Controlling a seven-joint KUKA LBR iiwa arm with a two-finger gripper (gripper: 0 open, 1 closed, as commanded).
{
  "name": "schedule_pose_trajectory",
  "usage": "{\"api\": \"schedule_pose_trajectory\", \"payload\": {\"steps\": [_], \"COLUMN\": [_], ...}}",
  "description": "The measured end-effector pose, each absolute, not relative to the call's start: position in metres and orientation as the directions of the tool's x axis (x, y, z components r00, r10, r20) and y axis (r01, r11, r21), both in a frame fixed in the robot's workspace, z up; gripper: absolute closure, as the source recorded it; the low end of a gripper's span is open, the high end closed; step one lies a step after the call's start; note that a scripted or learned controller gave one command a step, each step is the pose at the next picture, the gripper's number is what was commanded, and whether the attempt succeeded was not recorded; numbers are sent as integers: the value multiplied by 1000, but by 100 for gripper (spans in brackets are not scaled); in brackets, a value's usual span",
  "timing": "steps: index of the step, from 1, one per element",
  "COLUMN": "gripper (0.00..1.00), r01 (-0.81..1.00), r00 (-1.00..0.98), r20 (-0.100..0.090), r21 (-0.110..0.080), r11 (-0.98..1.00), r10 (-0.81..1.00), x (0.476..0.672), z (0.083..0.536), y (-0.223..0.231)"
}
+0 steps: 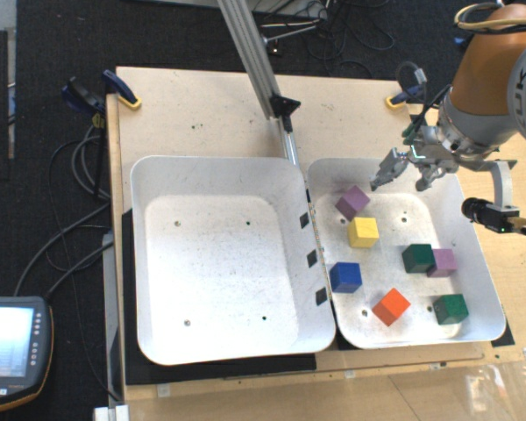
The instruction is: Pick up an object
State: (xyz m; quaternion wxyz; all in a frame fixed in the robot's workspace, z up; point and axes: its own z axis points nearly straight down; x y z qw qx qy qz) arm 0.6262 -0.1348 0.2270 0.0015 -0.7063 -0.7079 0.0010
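Observation:
The right bin holds several blocks: a purple one near its back left, a yellow one just in front of it, a blue one, an orange one, two dark green ones and a small lilac one. My gripper hangs above the back of the right bin, right of the purple block. Its two fingers are spread apart with nothing between them.
The left bin lies beside the right one. A slanted metal pole comes down to the gap between the bins at the back. Clamps sit at the bench's back corners. A tablet pendant lies at lower left.

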Motion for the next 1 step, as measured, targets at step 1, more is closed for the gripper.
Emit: {"api": "schedule_pose_trajectory", "payload": {"steps": [1], "gripper": [0], "r01": [1000], "r00": [-2], "r20": [0], "r21": [-1], "r11": [2], "r10": [1000], "x": [627], "z": [229], "y": [-135]}}
